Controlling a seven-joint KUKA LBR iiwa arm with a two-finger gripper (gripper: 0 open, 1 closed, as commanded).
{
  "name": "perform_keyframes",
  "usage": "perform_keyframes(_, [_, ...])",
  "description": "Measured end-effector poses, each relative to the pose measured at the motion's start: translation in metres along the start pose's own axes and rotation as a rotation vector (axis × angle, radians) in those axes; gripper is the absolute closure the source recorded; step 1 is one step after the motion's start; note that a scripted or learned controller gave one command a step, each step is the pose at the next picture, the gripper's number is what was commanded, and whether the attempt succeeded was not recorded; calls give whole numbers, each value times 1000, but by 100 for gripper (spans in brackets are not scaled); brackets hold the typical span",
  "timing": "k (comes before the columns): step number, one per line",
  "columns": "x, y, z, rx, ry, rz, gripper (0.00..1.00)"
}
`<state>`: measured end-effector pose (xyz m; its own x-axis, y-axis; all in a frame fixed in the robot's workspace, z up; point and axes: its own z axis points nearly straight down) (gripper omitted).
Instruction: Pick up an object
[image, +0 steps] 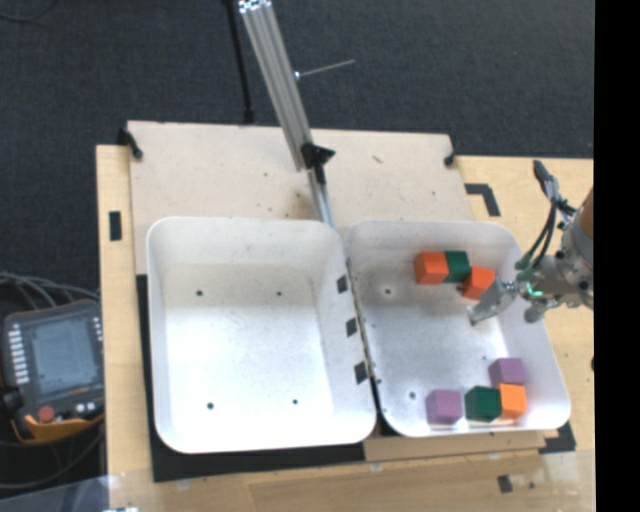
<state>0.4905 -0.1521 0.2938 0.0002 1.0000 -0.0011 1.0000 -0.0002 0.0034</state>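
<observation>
My gripper (508, 302) hangs over the right bin (400, 400), near its right wall, reaching in from the right. My two fingers stand apart: one points down-left at about (484, 303), the other slants down at the bin's right rim. Nothing sits between them.

Just beside the left finger, touching or nearly so, lies an orange block (478, 281). It is the rightmost of a cluster of three in the bin's upper part: a second orange block (431, 268) on the left, a green block (457, 265) in the middle, and this one, lower and to the right. The three press against one another.

Along the bin's lower edge sits a second group of four. A purple block (443, 406) stands apart on the left. To its right a green block (482, 403) touches an orange block (513, 400), and a purple block (508, 371) sits just above those two.

That makes seven blocks in my bin: three orange, two green, two purple.

The left bin (250, 330) lies just beside mine, their walls meeting in the middle. Both rest on a tan bench (400, 165). A metal rail (280, 80) slants up from between the bins. At the far left sits a handheld control pendant (55, 365).
</observation>
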Motion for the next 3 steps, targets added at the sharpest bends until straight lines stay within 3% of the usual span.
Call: perform_keyframes(3, [-12, 6, 137, 7, 1, 1, 0])
